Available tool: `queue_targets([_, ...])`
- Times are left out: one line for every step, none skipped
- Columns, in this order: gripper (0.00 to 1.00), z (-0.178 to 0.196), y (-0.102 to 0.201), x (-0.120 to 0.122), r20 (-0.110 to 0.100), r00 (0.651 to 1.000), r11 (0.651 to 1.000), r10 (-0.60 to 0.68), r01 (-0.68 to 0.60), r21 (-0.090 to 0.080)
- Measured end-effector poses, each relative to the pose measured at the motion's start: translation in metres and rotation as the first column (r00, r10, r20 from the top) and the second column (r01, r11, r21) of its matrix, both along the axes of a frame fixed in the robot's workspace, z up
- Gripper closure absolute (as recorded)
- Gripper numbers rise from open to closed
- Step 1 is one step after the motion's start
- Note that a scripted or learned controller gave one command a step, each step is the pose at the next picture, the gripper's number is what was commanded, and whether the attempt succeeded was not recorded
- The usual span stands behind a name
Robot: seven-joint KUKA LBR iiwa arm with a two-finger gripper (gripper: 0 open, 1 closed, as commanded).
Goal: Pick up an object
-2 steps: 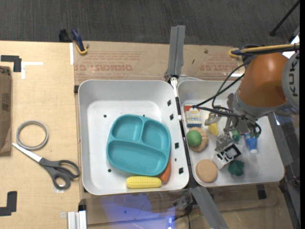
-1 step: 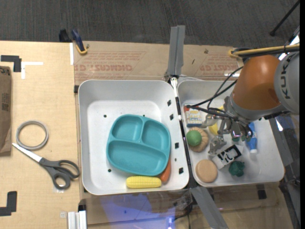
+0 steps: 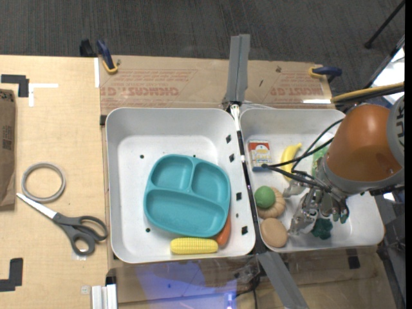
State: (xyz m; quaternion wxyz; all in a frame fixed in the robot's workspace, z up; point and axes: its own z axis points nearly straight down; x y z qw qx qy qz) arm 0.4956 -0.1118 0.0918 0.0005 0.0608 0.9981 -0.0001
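Arm and gripper. The grey arm, with its glossy orange band (image 3: 364,143), reaches in from the right and points down into the right bin (image 3: 360,237). The metallic gripper (image 3: 315,214) hangs low over the bin's near half; whether it is released or clenched cannot be told, as cables and linkage hide the tips.

Right bin, near to far: a smooth tan egg-shaped object (image 3: 274,232); a dark green object (image 3: 322,229) just beside the gripper; a round green ball (image 3: 264,196); a curved yellow banana (image 3: 290,154); a small flat printed card (image 3: 259,154).

Left bin (image 3: 122,172): a ribbed yellow corn cob (image 3: 193,245) along the near wall, an orange piece (image 3: 223,234) beside it, and a moulded teal compartment tray (image 3: 187,195) behind.

Bench, left: steel scissors (image 3: 64,221) with grey handles; a tape roll (image 3: 43,181).
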Motion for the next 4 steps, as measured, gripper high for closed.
queue_targets([0.0, 0.006, 0.018, 0.052, 0.002, 0.99, 0.99, -0.142, 0.142, 0.0])
queue_targets([0.0, 0.0, 0.017, 0.066, 0.002, 0.957, 0.957, -0.29, 0.29, 0.0])
queue_targets([0.0, 0.0, 0.014, -0.001, -0.001, 0.944, 0.944, -0.33, 0.33, 0.0])
queue_targets([0.0, 0.001, 0.02, 0.078, 0.002, 0.932, 0.932, -0.361, 0.361, 0.0])
